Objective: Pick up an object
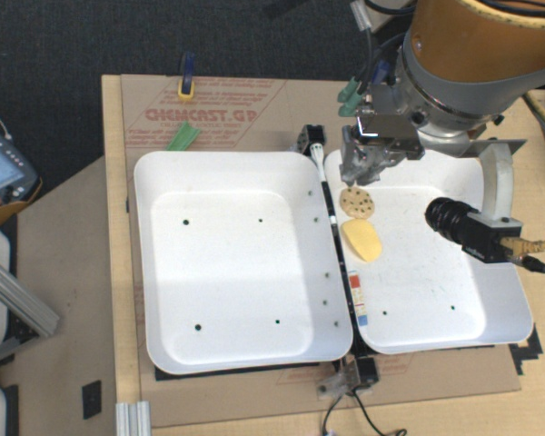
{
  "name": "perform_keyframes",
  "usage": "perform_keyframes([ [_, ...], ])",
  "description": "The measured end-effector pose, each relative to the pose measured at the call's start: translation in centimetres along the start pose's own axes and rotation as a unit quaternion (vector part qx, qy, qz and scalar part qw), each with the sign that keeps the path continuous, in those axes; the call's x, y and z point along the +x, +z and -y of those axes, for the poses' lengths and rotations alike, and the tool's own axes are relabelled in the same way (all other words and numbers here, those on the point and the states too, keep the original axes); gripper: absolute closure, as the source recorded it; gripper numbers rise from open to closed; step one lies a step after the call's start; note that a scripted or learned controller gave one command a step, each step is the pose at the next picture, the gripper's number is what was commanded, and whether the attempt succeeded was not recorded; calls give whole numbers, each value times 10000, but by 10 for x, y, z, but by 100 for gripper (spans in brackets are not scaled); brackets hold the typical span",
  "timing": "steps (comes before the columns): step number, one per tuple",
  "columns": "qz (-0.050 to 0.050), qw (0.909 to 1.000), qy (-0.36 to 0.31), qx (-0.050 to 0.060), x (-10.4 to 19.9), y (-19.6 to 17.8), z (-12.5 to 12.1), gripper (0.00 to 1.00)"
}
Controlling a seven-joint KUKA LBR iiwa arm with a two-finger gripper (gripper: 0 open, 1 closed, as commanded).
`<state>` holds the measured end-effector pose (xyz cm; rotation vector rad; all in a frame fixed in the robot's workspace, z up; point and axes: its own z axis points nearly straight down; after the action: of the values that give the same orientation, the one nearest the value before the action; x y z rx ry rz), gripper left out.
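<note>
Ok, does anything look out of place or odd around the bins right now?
Nothing looks spilled or broken. Two small oddities: a green piece lies outside the bins on the cardboard, beyond the left bin, and a slim white item with red and blue marks sits tight against the right bin's left wall.

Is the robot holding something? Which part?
Cannot tell for sure: the gripper sits at the cookie's top edge, and the cookie looks flat in the bin.

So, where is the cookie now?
In the camera view the cookie lies in the right bin by its left wall, just below the pincer and beside the yellow lump.
</note>
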<state>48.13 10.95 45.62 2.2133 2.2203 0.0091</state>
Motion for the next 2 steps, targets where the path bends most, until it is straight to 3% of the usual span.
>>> perform_keyframes([
  [1,2,10000,-8,79,47,39,3,100],
  [2,-6,10000,7,13,72,29,-78,100],
])
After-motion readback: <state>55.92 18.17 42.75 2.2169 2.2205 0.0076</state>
